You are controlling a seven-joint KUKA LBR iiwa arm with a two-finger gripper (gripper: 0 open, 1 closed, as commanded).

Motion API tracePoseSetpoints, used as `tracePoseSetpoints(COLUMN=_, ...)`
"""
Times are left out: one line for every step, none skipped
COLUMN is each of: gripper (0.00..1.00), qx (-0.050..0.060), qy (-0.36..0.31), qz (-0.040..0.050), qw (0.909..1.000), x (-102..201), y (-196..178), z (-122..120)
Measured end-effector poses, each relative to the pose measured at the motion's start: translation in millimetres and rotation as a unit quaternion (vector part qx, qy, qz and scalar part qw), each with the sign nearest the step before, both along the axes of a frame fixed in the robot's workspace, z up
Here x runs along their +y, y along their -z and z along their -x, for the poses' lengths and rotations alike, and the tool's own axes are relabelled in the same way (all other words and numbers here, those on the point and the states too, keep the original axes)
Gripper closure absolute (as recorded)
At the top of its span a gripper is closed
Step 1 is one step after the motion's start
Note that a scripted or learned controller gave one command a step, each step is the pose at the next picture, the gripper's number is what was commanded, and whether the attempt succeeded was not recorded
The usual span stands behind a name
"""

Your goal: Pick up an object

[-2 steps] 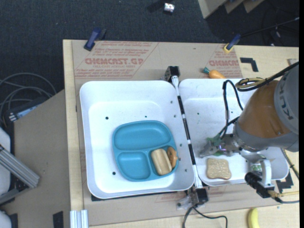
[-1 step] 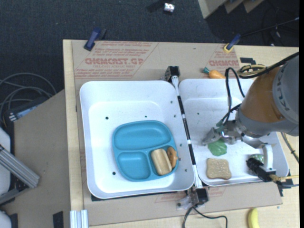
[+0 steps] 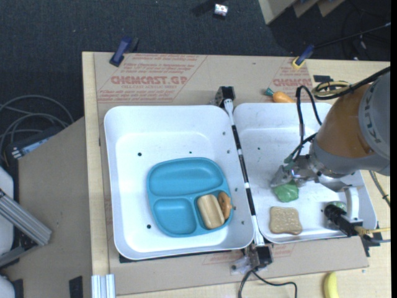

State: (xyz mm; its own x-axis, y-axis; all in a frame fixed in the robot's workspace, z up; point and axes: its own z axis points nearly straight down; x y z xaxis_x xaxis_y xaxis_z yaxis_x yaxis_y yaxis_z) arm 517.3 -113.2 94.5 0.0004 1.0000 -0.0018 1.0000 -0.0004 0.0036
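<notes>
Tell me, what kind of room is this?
Most likely a robot lab: a robot arm reaches over one of two white bins on a bench, and loose cables lie on the floor.

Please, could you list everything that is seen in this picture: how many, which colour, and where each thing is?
left bin: one, white, on the left of the board
right bin: one, white, beside it on the right
board: one, pale brown with red print, under both bins
plate: one, blue, three compartments, in the left bin
bread roll: one, tan and brown, in the plate's lower right compartment
green lump: one, green, in the right bin, just below the gripper
bread slice: one, tan, near the right bin's front edge
clamps: two, blue, at the board's far edge
arm: one, grey with orange band, reaching in from the right
gripper: one, grey, over the green lump
</notes>
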Motion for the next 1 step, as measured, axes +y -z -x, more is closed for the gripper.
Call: tracePoseSetpoints(gripper=1.0, qx=0.001, qy=-0.001, qz=-0.0016, qw=1.0, x=79.2, y=-90.7, z=-41.8)
